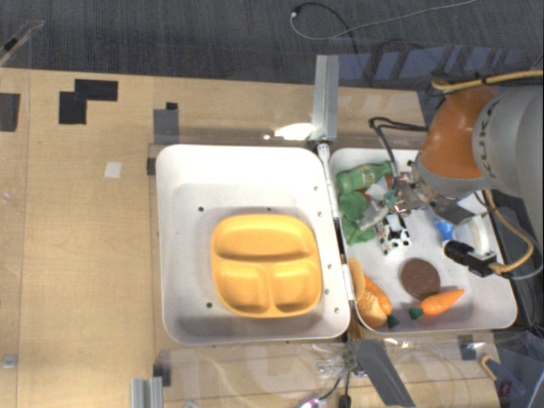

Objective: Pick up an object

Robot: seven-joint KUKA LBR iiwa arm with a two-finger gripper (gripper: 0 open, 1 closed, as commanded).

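Note:
My gripper [384,212] hangs low over the left half of the right bin [507,311]. It sits at the edge of a crumpled green bag [359,192] and just above a small black-and-white toy [395,238]. I cannot see anything held in it. In front of it lie a brown round disc [420,277], an orange carrot [439,302] and a golden bread piece [371,294] against the bin's left wall. A blue thing [444,228] and a white thing [478,233] lie to the right, partly under the arm.
The left bin [178,228] holds a yellow divided tray [265,262]. A metal post [326,96] stands behind the wall between the bins. The grey and orange arm [476,143] covers the right bin's back right corner.

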